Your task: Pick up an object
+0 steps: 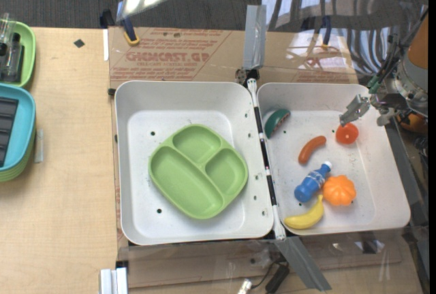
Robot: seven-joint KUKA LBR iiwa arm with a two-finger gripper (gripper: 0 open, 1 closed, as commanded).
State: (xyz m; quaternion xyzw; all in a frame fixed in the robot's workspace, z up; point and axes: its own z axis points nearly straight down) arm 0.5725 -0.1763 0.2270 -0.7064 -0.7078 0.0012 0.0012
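Far left edge of the bench (61, 218): a green tray (24, 47) above a blue tray (19, 126), both cut off by the frame, dark items inside too unclear to name. Behind the bins lies a cardboard sheet (177, 51) w/ red print. Left bin (129, 170) holds one thing, a green divided plate (197, 171) w/ three compartments, lying flat and turned at an angle, roughly mid-bin. Right bin (381, 214), touching the left bin along the shared wall, holds the loose objs: a dark green/red round piece (276, 121) at the upper left near the divider wall; an orange-red sausage (312, 149) lying diagonally near centre; below it a blue bottle (312, 182) w/ white cap, tilted, touching a small orange pumpkin (340, 190) on its right; a yellow banana (304, 216) just beneath both, near the front wall. A red tomato (347, 134) sits upper right, apart from the sausage. The claw (366, 111) hangs over the right bin's upper right corner, just above and right of the tomato; fingers spread apart, nothing between them. Arm (415, 75) enters from the right edge.
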